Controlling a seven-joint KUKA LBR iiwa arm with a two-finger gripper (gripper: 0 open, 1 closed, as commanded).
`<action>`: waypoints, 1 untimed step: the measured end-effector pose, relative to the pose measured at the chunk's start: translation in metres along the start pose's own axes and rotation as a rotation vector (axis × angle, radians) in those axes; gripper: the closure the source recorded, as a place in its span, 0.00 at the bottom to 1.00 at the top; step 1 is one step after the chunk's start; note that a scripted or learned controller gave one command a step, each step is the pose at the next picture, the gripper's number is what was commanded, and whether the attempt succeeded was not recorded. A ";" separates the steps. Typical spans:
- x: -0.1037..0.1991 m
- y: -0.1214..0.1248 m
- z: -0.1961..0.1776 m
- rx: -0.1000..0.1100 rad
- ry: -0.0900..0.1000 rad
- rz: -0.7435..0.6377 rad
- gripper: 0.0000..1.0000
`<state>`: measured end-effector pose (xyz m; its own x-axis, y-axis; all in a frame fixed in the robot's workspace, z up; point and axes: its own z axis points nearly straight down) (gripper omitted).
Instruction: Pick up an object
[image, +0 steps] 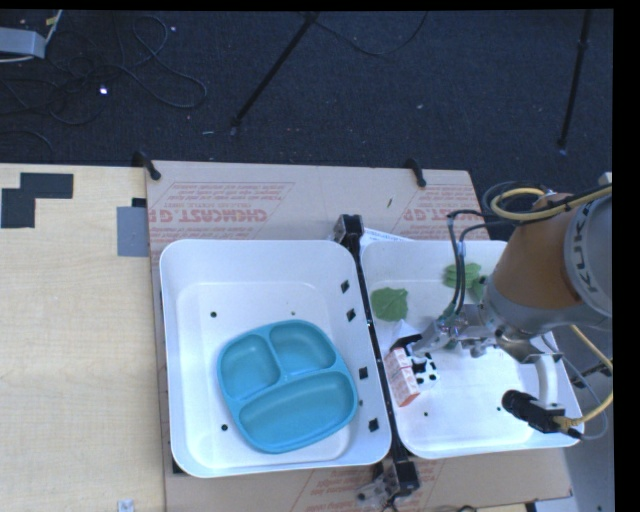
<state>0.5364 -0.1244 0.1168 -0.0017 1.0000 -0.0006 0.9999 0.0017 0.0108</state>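
— Why does the claw (428, 352) hang so low over the right bin (470, 430)?
— It's lined up on the red-and-white carton (402, 378) against that bin's left wall. Whether it's parted or gripping, I cannot tell.

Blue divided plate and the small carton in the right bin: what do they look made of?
Blue divided plate: likely moulded plastic, smooth, uniform colour, soft sheen. Small carton: probably printed cardboard, flat faces and sharp edges with red print; too small to be sure.
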 end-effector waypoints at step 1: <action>0.000 0.001 -0.005 0.003 0.004 0.005 1.00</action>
<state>0.5374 -0.1243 0.1217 0.0032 1.0000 0.0031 1.0000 -0.0032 0.0074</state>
